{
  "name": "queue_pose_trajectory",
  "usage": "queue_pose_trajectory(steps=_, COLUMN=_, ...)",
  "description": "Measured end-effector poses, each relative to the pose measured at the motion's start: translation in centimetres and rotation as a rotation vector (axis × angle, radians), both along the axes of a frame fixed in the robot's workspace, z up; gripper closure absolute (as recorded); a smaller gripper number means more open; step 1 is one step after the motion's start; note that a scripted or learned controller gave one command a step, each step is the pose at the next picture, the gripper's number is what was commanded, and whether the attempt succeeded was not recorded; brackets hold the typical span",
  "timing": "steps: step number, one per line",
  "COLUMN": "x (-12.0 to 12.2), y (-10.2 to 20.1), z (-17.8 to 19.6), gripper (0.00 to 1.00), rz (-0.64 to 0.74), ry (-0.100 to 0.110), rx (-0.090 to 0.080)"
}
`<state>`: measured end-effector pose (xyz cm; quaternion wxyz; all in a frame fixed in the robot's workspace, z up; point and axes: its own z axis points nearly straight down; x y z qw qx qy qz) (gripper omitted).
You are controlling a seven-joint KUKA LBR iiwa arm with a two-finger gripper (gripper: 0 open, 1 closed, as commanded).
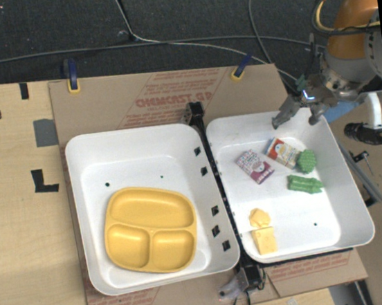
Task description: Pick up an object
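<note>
My gripper [300, 114] hovers over the far right corner of the right bin [341, 233], its two fingers spread apart with nothing between them. Below it in that bin lie a small purple packet [254, 166], a red and white packet [283, 152], a green knobbly piece [307, 161], a green bar-shaped piece [304, 184] and a yellow cheese-like block [262, 230]. The red and white packet is the closest to the fingertips, a little below and to their left.
The left bin [85, 197] holds a yellow divided plate [149, 228]. A black divider [212, 180] runs between the bins. Cables [162, 40] cross the dark surface behind the cardboard sheet. A black fitting [364, 134] sticks out to the right of the right bin.
</note>
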<state>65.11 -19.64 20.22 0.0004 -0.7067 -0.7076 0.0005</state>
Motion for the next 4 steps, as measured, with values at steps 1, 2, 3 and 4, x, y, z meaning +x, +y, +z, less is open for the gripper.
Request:
queue_pose_trajectory(steps=1, x=0.3, y=0.3, z=-6.3, gripper=0.00, rz=0.002, ry=0.003, rx=-0.001)
queue_pose_trajectory(steps=2, x=0.2, y=0.4, z=-11.7, gripper=0.00, rz=0.001, ry=0.002, rx=-0.001)
queue_pose_trajectory(steps=3, x=0.4, y=0.4, z=-10.3, gripper=1.00, rz=0.003, ry=-0.001, rx=-0.003)
queue_pose_trajectory(steps=4, x=0.8, y=-0.4, z=-4.7, gripper=1.00, rz=0.000, ry=-0.005, rx=-0.001)
